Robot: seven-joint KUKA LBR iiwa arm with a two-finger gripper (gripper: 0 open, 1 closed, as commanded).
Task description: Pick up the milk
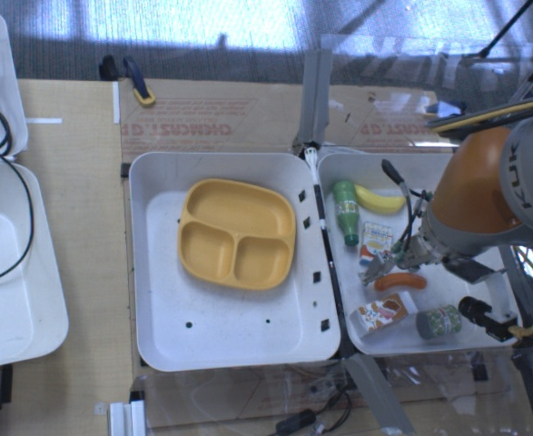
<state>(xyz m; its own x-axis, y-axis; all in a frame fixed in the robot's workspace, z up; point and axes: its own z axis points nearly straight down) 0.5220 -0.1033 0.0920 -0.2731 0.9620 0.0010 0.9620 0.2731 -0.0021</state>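
Right bin (402, 345): milk (376, 238), a small white carton, lying flat near the bin's middle, a little toward 10 o'clock. Gripper (387, 263) low over the bin floor, just at 5 o'clock of the milk, close beside the carton's lower edge; touching or not, cannot tell. Whether spread or closed, cannot tell either, the tip being small and dark against the clutter. No carton seen clamped in it. Grey arm (484, 198) with the orange band reaching in from 3 o'clock, covering the right part of the bin.

Around the milk:
- green bottle (344, 211) at 10 o'clock, just beside it, lying along the bin's left wall.
- banana (380, 200) at 12 o'clock, near.
- small red and blue item (366, 255) at 7 o'clock, just beside the carton; too small to name.
- red sausage (399, 281) at 5 o'clock, right below the gripper.
- brown and white box (381, 314) at 6 o'clock, near the bin's front edge.
- green can (439, 321) on its side, at 3 o'clock of that box.

Left bin (148, 280): yellow divided plate (237, 234) lying at its middle, toward 12 o'clock, well apart from the milk.
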